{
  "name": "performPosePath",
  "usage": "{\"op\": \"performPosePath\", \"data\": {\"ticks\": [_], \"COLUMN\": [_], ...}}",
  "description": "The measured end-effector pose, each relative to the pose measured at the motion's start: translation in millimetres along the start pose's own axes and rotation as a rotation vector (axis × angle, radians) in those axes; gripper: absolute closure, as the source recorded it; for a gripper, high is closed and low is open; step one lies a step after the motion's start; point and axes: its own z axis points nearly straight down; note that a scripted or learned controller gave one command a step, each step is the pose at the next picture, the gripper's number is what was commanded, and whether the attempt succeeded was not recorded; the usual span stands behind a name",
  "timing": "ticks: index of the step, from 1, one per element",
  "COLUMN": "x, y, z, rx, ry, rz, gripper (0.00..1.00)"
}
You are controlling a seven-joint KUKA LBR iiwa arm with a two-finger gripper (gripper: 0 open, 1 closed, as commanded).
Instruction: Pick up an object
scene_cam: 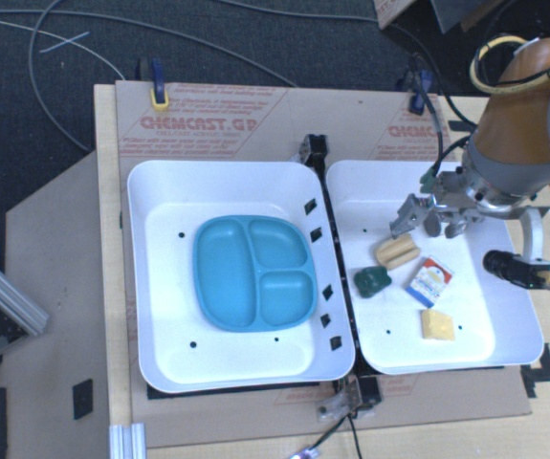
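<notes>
From above, the counter (pixel 208 113) carries two white bins side by side. The left bin (pixel 160 256) holds a blue divided plate (pixel 253 272). In the right bin (pixel 504 338) lie a tan block (pixel 396 251), a dark green piece (pixel 372 281), a red-and-white packet (pixel 429 282) and a yellow cube (pixel 437 325) — all near one another. The end effector (pixel 426 220) hovers just above the tan block, fingers spread apart, gripping nothing.
</notes>
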Motion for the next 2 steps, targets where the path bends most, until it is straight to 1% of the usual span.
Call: {"op": "performPosePath", "data": {"ticks": [1,2], "x": [0.2,-6.4], "y": [3.0,0.4], "z": [-6.9,38.4], "rx": [-0.013,-0.008], "ry": [-0.001,0.000], "rz": [-0.003,-0.002], "gripper": [0.00,0.00]}}
